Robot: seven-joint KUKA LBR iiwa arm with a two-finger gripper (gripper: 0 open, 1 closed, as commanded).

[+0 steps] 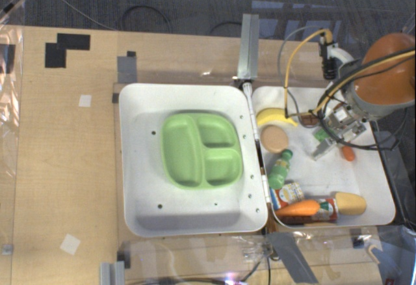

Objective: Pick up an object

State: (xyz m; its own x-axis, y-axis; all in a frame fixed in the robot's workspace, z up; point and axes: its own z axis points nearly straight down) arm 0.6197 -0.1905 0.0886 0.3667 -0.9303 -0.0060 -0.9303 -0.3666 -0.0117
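The right bin (328,176) holds several items. A yellow banana (273,117) lies at its far left, with a round tan disc (274,139) just below it. A green bottle (280,170) lies by the left wall. At the near edge lie a red and white can (288,194), an orange carrot (300,209) and a tan loaf-shaped piece (350,203). My gripper (325,145) hangs low over the bin's far right part, tilted. A small green piece (320,135) shows right at it, and a small red-orange piece (348,153) lies just to its right.
The left bin (143,166) holds a green divided plate (200,150). A metal post (249,49) stands behind the wall between the bins. Yellow and black cables (299,56) loop over the right bin's far edge. The orange wrist band (390,69) sits at the far right.
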